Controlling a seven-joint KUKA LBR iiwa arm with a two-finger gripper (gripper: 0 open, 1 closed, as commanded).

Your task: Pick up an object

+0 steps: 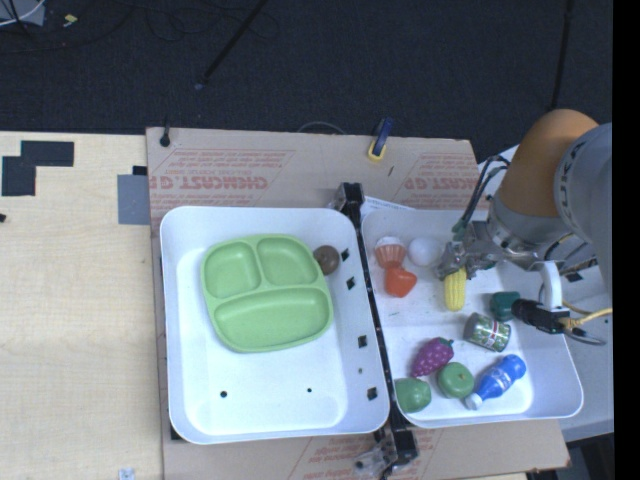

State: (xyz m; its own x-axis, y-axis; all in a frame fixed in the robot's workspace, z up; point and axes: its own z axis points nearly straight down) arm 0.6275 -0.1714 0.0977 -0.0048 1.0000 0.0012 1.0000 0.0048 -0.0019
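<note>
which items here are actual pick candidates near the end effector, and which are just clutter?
In play:
end effector, right bin
yellow corn, just beneath it
white ball
orange piece

Lying about:
green divided plate, left bin
brown ball beside it
purple grapes
green can
blue bottle
green apple

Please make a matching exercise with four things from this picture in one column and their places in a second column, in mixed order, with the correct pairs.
Things:
1. green plate
2. corn
3. blue bottle
4. brown ball

Places:
A. right bin, near its front right corner
B. left bin, beside the plate's right edge
C. right bin, just below the gripper
D. middle of the left bin

Pairs: 1-D, 2-C, 3-A, 4-B
</note>
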